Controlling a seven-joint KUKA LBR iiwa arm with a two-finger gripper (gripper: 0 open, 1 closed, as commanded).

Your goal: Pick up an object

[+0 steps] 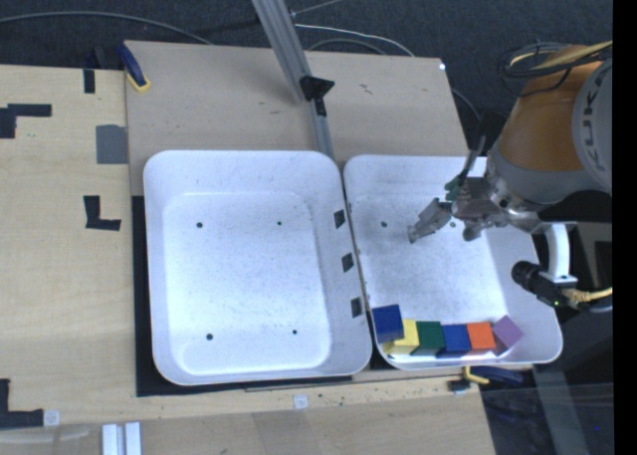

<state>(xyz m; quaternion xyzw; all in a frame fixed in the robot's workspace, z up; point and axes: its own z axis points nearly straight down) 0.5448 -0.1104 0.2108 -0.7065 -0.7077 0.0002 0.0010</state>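
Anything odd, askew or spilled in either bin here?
Nothing spilled or damaged. All the small coloured blocks sit bunched along the near rim of the right white bin, one blue block stacked atop the yellow one. The gripper hovers well away from them.

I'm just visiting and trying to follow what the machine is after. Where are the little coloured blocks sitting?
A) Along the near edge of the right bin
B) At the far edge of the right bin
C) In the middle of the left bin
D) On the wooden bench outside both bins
A: the coloured blocks lie in a row along the near edge of the right bin, with the arm above that bin.
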